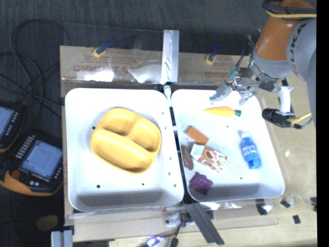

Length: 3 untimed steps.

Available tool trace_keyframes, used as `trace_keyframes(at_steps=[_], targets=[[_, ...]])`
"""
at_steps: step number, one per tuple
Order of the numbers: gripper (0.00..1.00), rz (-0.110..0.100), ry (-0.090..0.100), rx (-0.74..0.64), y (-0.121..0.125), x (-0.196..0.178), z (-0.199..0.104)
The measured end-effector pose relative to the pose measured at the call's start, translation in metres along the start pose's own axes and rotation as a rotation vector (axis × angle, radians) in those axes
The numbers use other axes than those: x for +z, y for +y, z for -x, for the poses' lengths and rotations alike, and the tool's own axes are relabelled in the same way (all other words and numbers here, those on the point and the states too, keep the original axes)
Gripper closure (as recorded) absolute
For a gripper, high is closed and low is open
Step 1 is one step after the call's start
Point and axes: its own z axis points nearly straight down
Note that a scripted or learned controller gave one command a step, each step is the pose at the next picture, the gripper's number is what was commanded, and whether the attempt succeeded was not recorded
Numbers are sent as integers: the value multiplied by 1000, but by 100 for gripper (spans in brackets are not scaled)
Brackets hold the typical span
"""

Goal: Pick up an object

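Note:
The right bin holds an orange carrot with a green tip, an orange-brown block, a dark brown piece, a small white and brown carton, a blue bottle and a purple bunch of grapes. My gripper hangs over the far edge of that bin, just above and behind the carrot. Its fingers are spread open with nothing between them.
A large yellow bread-like object fills the middle of the left bin. A metal divider post stands behind the seam between the bins. Handheld controllers lie off the bench to the left.

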Motion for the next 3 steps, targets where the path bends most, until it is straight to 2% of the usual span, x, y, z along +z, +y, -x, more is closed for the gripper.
trace_keyframes(at_steps=[1, 2, 3], targets=[[0, 1, -2, 22, -13, 124, 45], [0, 1, -8, 343, 26, 129, -15], [100, -12, -13, 345, 24, 122, -14]])
